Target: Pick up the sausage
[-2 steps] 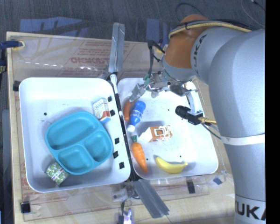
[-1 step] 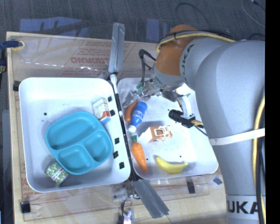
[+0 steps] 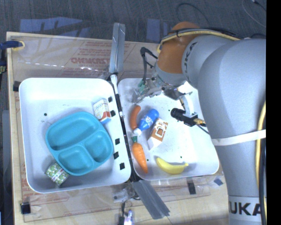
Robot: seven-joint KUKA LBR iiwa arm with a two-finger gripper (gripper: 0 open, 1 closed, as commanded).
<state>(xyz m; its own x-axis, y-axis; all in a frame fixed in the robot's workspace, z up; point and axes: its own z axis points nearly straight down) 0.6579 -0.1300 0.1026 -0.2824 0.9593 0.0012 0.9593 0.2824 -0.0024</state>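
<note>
The sausage (image 3: 135, 116), a short orange-red piece, lies on end near the left wall of the right bin (image 3: 203, 146). It rests against a blue bottle (image 3: 148, 119). My gripper (image 3: 142, 91) hangs over the back left corner of the right bin, a little behind and to the right of the sausage. Its tip is small and partly hidden by the wrist. I see nothing held in it.
Also in the right bin are a small carton (image 3: 159, 131), a carrot (image 3: 140, 157) and a banana (image 3: 171, 165). The left bin (image 3: 33, 97) holds a blue divided tray (image 3: 78, 143), a small box (image 3: 101, 109) and a green item (image 3: 56, 173). The arm's grey body covers the right side.
</note>
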